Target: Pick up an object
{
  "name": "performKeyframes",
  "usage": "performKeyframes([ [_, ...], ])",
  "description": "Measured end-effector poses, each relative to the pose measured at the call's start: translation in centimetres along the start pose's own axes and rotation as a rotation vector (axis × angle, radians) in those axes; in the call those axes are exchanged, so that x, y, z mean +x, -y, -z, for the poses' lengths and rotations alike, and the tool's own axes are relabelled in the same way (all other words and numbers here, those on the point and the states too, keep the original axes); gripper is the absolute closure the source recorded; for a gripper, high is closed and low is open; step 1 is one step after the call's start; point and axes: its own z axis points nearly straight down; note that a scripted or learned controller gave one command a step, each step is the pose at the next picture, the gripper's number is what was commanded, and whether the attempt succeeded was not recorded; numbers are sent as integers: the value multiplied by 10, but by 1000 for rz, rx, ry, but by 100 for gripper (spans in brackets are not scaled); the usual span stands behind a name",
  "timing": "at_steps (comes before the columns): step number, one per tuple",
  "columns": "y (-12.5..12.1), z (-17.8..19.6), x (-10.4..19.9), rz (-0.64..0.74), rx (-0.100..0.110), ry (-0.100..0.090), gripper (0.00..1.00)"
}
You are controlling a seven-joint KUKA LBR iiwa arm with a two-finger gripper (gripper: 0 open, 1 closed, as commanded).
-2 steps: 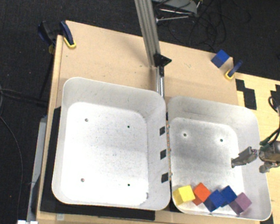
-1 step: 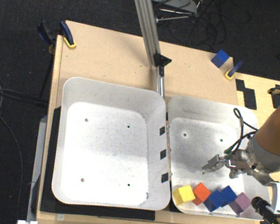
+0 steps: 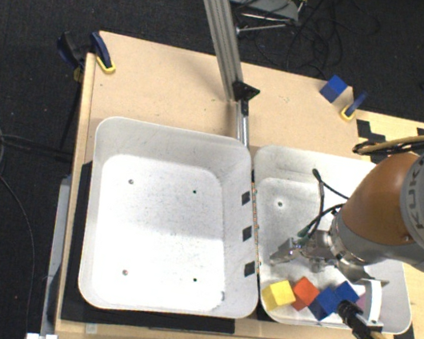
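- Arm (image 3: 400, 210): grey with orange band, reaching in from the right, bent over the right bin (image 3: 276, 172).
- Pincer (image 3: 288, 253): low over the middle of the right bin, pointing left, fingers spread apart; nothing seen between them.
- Yellow block (image 3: 279, 294): on the floor of the right bin at its front edge, just below and in front of the pincer, not touched by it.
- Orange block (image 3: 305, 292): just right of the yellow block, touching or nearly touching it.
- Blue block (image 3: 333, 300): right of the orange block, pressed against it, partly beneath the wrist.
- Left bin (image 3: 120, 136): white, speckled, side by side with the right bin.
- Bench (image 3: 170, 84): tan board carrying both bins.
- Second blue block (image 3: 334, 88): on the bench at the far right corner, well apart from the bins.
- Metal pole (image 3: 221, 28): slanting from the top down to the seam between the bins.
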Motion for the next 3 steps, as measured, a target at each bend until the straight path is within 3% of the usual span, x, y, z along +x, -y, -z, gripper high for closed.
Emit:
performKeyframes([
  [1,-56,-2,-50,-6,-10,7,0],
  [2,8,101,27,1,-11,2,0],
  [3,19,-6,-9,-11,-6,4,0],
])
